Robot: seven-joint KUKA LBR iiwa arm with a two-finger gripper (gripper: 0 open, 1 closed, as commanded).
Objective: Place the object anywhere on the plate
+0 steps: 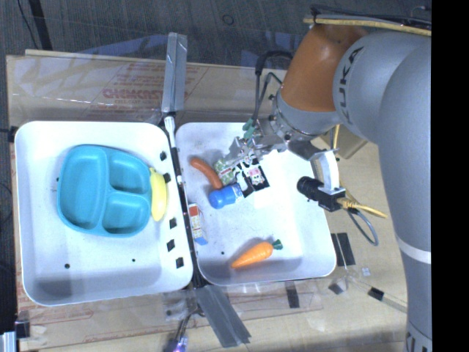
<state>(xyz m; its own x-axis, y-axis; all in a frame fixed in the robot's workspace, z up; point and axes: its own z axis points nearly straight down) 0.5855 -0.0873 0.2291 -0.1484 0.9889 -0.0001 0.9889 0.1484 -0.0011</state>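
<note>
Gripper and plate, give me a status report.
Gripper low in right bin, over blue bottle and sausage. Plate in left bin, banana beside it.

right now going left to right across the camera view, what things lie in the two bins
blue plate → banana → small packet by the divider → sausage → blue cup → carrot; the end effector hangs over the sausage and cup.
</note>
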